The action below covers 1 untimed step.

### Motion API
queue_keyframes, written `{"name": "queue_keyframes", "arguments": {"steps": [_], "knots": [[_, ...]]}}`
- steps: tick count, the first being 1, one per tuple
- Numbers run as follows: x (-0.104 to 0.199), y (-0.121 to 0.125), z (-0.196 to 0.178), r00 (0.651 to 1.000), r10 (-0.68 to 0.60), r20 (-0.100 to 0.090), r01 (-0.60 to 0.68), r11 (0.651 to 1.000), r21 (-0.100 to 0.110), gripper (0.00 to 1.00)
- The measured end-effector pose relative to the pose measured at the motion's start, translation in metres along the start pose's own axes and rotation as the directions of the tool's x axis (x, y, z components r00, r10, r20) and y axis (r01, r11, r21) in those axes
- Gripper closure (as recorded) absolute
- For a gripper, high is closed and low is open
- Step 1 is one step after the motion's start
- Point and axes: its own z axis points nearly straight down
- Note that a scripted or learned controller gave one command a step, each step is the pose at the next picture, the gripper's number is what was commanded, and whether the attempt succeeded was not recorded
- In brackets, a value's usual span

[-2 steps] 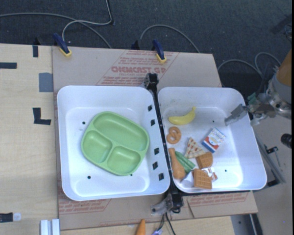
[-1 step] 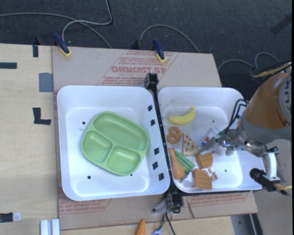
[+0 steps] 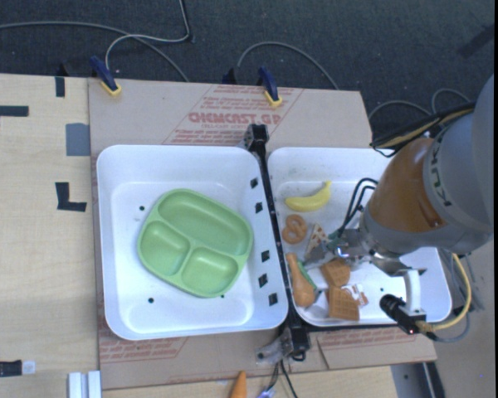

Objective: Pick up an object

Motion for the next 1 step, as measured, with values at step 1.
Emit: {"name": "queue_keyframes", "arguments": {"steps": [1], "knots": [[0.0009,-0.0163,-0.0007,1.000,0.000,0.003,0.000,1.000,-0.007,0.00]]}}
